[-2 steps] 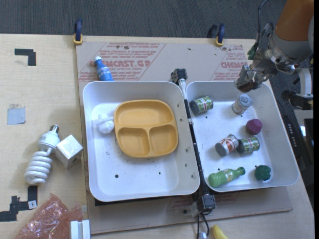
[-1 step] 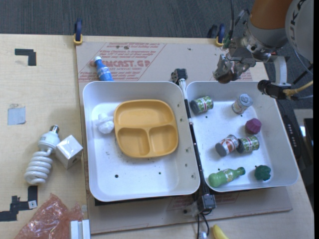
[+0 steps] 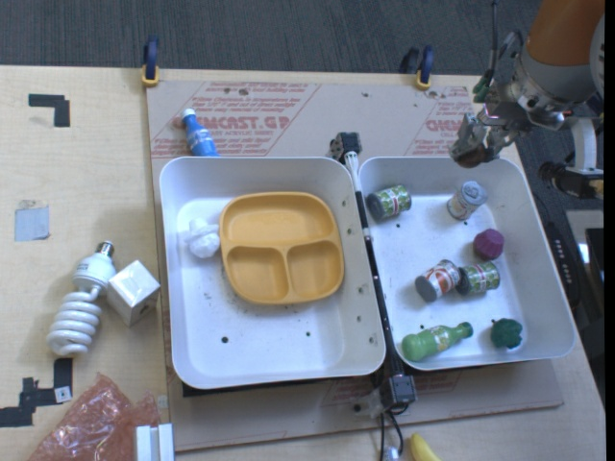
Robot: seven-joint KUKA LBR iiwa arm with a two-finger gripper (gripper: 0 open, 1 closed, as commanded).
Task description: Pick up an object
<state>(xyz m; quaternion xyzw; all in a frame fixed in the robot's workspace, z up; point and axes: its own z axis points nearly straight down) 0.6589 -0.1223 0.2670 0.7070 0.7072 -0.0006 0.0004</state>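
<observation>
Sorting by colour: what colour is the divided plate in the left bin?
Yellow-orange, seen in the camera view: divided plate.

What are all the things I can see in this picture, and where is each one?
White shallow bins: 2, white, side by side mid-bench.
Yellow divided plastic plate: 1, yellow, left bin.
White crumpled lump: 1, white, left bin, at the plate's left edge.
Small green-labelled cans: 2, green, right bin.
Red-and-white can: 1, right bin, beside a green can.
Grey-capped small jar: 1, grey, right bin, far side.
Purple round toy: 1, purple, right bin.
Green plastic bottle: 1, green, right bin, near edge.
Dark green toy vegetable: 1, right bin, near corner.
Blue bottle: 1, blue, behind left bin.
White spiral light bulb: 1, left of bins.
White cube: 1, beside bulb.
Gripper: 1, dark, over right bin's far edge.
</observation>
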